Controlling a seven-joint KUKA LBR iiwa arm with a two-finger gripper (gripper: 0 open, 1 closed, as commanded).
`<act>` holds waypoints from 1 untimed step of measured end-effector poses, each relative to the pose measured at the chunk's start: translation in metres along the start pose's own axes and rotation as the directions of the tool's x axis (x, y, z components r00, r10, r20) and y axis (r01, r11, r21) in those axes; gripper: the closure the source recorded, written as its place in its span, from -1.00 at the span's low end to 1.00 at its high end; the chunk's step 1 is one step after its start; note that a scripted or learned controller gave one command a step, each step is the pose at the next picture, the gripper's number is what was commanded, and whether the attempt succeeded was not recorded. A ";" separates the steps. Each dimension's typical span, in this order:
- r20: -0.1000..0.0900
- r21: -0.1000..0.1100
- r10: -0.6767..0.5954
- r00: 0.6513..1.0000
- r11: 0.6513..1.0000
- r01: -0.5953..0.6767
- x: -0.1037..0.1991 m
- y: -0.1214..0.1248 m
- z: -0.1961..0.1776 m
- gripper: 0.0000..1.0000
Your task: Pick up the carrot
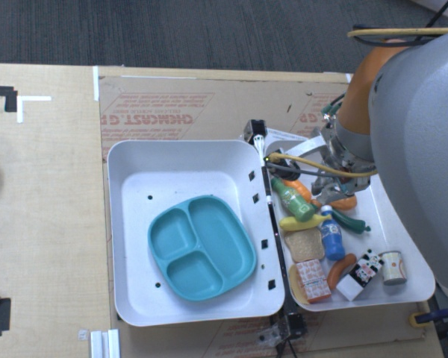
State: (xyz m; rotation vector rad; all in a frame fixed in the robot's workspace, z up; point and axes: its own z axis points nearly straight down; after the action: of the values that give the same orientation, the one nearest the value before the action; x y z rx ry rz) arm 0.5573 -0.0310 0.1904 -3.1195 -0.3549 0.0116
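The carrot (346,203) is an orange piece with dark green leaves (352,222), lying in the right bin (403,237) near its middle. My gripper (330,190) hangs low over the upper middle of that bin, right at the carrot's left end, and the wrist above hides part of the carrot. Whether the carrot sits between the jaws cannot be made out. Another orange piece (302,191) lies just left of the gripper, against a green bottle (292,200).
The right bin also holds a yellow banana (299,221), a bread slice (305,245), a blue bottle (331,239), a sausage (339,271), a cracker box (312,280), a cow-print carton (366,267) and a small can (392,267). A teal divided plate (201,246) lies in the left bin (134,200).
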 end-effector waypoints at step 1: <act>-0.002 -0.001 0.019 1.000 1.000 -0.019 0.065 0.039 0.000 -1.00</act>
State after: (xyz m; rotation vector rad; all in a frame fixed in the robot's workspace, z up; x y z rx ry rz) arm 0.6290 -0.0545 0.1901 -3.1238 -0.3252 0.0081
